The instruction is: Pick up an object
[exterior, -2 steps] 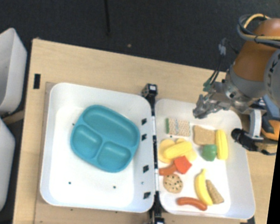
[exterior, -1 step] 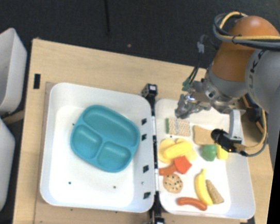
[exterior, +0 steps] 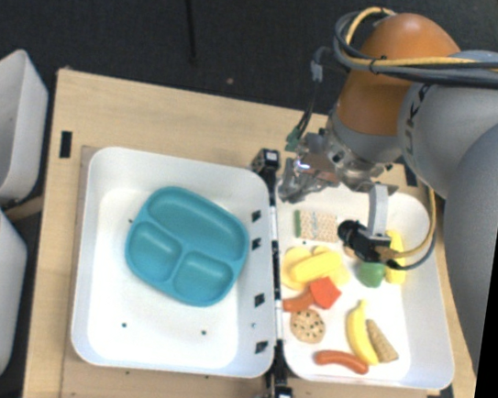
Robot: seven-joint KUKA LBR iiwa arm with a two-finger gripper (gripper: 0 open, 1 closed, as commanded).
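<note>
- The end effector (exterior: 300, 181) hangs over the far left corner of the right bin (exterior: 420, 358); I cannot tell whether it is spread or pressed together.
- A pale cracker (exterior: 317, 224) lies just in front of the end effector.
- A cookie (exterior: 307, 324) and a banana (exterior: 358, 328) lie farther from it.

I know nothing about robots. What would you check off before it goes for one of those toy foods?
1. Toy foods lie inside the right bin: ok.
2. End effector is above that bin: ok, at its far corner by the divider.
3. End effector carries nothing: cannot tell.
4. Pieces are spaced apart: not ok; the yellow piece and red block touch.
5. Blue plate is out of the way in the left bin: ok.
</note>
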